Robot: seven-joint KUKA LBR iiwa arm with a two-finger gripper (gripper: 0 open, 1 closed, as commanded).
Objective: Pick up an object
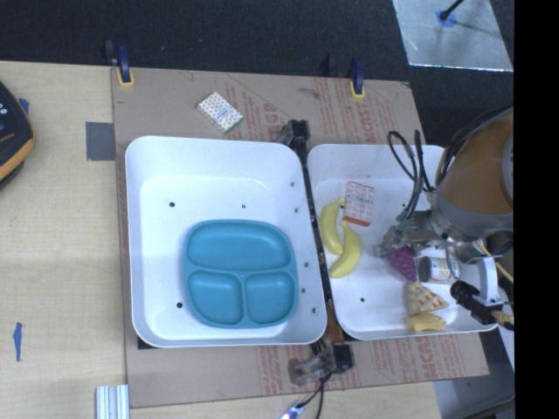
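Gripper (pixel 397 241): finger state cannot be told; poised at small purple toy (pixel 403 261), right white bin's (pixel 367 321) right edge. You should descend squarely, clearing curved yellow plastic banana (pixel 341 244).

A sky-blue plastic divided plate (pixel 238 271) lies in the glossy white left bin (pixel 148 168). In the matching white right bin (pixel 367 317), a yellow curved banana (pixel 341 243) sits beside a white packet printed in red (pixel 358 202), with a purple bunch of toy grapes (pixel 403 261) and a tan-and-yellow wedge (pixel 425 300) toward its right edge. A white square sachet speckled in yellow (pixel 219 111) rests on the brown cardboard sheet (pixel 262 94), which carries faded red lettering. The grey arm (pixel 476 190) wears an orange band.
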